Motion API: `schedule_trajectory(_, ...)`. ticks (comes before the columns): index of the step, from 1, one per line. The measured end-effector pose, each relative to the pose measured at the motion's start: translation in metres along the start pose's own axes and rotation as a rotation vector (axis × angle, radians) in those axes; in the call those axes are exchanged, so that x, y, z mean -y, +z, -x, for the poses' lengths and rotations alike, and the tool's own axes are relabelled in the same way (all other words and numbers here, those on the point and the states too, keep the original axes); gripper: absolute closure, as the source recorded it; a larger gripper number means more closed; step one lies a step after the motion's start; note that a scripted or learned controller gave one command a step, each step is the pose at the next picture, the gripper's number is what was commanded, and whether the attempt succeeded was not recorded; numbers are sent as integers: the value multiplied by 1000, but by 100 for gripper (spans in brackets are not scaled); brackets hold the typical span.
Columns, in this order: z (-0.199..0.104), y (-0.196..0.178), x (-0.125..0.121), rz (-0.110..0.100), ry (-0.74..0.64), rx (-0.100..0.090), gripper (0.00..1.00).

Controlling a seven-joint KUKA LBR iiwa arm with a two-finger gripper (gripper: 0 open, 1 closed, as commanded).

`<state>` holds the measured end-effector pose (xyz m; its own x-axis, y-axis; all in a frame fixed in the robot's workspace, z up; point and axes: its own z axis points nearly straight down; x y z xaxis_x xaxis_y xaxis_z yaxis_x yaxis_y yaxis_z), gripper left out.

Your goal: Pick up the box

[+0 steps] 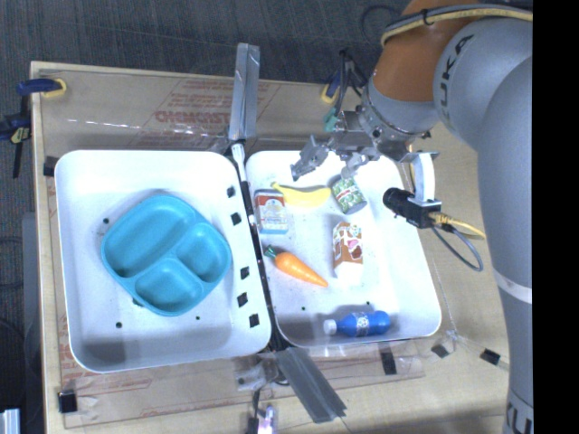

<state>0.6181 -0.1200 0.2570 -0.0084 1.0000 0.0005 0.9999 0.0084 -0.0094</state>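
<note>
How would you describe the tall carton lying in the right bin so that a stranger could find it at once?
Start at the right white bin. Near its middle lies the upright white-and-brown carton box, right of the orange carrot and above the blue bottle. It is longer than the small red-and-white box by the divider.

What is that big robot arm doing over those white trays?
The grey arm reaches in over the right bin, and its gripper hangs above the far end, near a banana and a small green packet. Its job is to pick up the box, which lies untouched in the middle of that bin, beside a carrot. A blue bottle lies nearer. The left bin holds a blue divided plate.
</note>
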Motion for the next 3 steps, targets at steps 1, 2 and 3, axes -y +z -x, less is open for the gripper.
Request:
schedule_trajectory(1,16,158,14,5,226,-1,0)
schedule_trajectory(2,19,168,-40,2,316,-2,0)
schedule_trajectory(3,16,162,-40,-6,307,-2,100)
